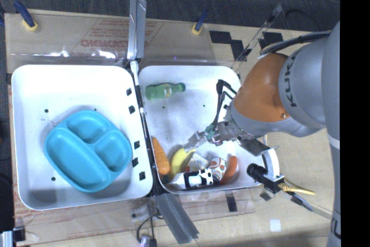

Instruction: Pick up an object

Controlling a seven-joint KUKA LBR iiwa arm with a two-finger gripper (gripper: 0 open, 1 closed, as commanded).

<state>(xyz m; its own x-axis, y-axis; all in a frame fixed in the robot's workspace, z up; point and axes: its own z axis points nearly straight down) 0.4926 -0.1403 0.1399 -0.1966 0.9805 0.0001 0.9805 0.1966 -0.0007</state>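
Nearest to us, along the bottom of the frame, we see the front edge of the surface with a grey strip lying on it below the seam between the two bins.

Starting at the left, the left bin holds a single light blue divided tray, set at a slant in its lower middle, with three compartments and nothing in them. White floor lies open all around the tray, widest along the top.

Moving right, a dark divider marks where the bins meet. The right bin carries a green bottle lying on its side near the upper left corner, well apart from the rest. Its other contents crowd the lower edge: an orange carrot against the left wall, a yellow banana just beside it, then a black-and-white item, a red-and-white piece and a reddish sausage-like piece, all touching or nearly so. The middle of this bin's floor is bare.

The hand sits low in the right bin, just above the banana, which is plain yellow, curved and lying against the carrot. We cannot tell whether its fingers are apart or together, and we see nothing gripped. Behind it, the grey arm with its orange band covers the bin's right wall.
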